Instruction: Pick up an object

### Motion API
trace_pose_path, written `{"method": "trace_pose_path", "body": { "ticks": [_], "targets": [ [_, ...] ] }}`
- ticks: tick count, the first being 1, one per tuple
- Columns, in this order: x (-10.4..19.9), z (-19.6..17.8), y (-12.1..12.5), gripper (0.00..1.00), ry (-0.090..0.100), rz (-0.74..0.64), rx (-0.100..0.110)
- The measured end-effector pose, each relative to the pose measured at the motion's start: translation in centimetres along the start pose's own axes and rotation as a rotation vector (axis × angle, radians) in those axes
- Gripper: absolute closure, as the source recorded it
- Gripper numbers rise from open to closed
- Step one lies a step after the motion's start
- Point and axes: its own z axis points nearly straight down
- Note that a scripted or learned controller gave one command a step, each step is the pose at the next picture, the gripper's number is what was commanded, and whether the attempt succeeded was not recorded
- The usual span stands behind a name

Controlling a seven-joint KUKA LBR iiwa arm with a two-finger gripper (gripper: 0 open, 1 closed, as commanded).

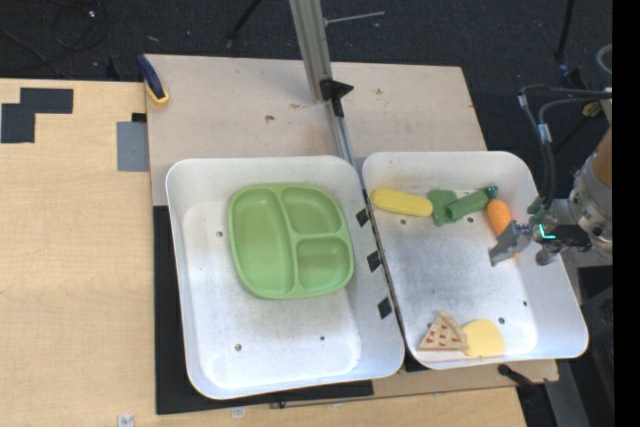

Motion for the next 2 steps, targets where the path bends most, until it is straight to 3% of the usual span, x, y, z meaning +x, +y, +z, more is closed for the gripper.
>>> {"method": "trace_pose_path", "body": {
  "ticks": [1,2],
  "targets": [
    [0.0,-0.1,0.0,0.00,0.000,0.000,-0.001],
    [-0.5,4.5,0.0,0.00,0.002,0.001,0.006]
  ]
}}
